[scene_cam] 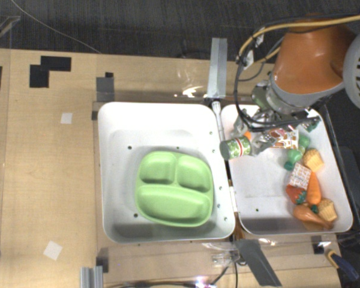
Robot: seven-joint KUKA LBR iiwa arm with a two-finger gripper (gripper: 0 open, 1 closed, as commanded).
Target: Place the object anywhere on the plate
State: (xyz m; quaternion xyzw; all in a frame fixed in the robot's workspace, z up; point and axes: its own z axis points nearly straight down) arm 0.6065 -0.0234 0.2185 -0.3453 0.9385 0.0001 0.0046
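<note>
Claw [250, 138] gripping a small green-labelled can [236, 147] above the bins' divider; green three-compartment plastic plate [174, 188] in left white bin [114, 131].

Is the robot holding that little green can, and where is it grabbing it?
It cannot be told. The green can lies tilted at the right bin's left wall, right beside the tool, but the arm hides the tool's tip.

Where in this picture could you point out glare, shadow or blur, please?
In the camera view, glare streaks the clear bench edge above the left bin; a soft shadow lies under the green plate; the gripper area is cluttered and slightly blurred beside the small can.
</note>
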